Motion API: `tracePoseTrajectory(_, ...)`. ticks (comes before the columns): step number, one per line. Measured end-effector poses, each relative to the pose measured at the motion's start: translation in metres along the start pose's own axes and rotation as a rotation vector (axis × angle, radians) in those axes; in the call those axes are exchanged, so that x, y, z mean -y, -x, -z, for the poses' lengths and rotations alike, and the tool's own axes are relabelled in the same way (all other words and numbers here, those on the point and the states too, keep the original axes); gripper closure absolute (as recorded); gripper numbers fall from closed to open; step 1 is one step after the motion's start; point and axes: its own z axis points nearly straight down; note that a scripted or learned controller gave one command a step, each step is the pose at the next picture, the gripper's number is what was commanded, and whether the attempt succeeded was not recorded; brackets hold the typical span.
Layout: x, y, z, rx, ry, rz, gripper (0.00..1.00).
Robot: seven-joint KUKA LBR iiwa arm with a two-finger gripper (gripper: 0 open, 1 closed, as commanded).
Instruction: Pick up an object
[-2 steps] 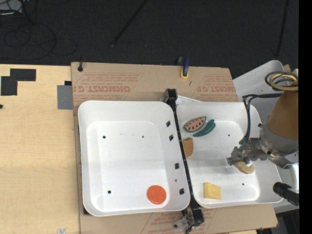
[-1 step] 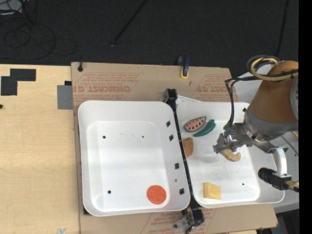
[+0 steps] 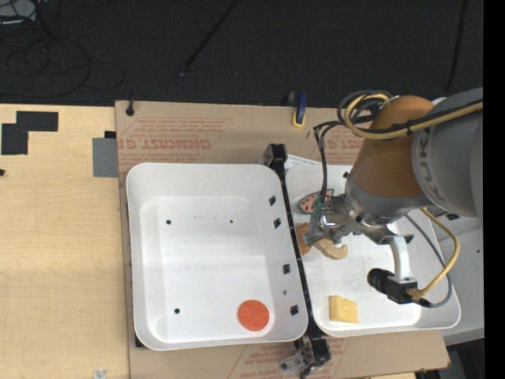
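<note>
Hovering end effector (image 3: 322,231) over tan object (image 3: 334,250), right bin (image 3: 442,319).

A single fixed camera looks down at a slant from above the surface (image 3: 63,235), set far enough back to take in both white bins: the left bin (image 3: 150,188) fills the frame's centre, the right bin (image 3: 442,310) the lower right. The arm (image 3: 426,160) enters from the right edge. Dark floor spans the top.
</note>
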Motion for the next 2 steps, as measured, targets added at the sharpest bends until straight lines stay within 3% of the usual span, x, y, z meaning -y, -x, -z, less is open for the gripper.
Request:
tracePoseTrajectory(1,-0.037,-0.078,0.057,0.0,0.009,0.002,1.0)
tracePoseTrajectory(2,-0.001,-0.106,0.076,0.002,0.0,-0.004,1.0)
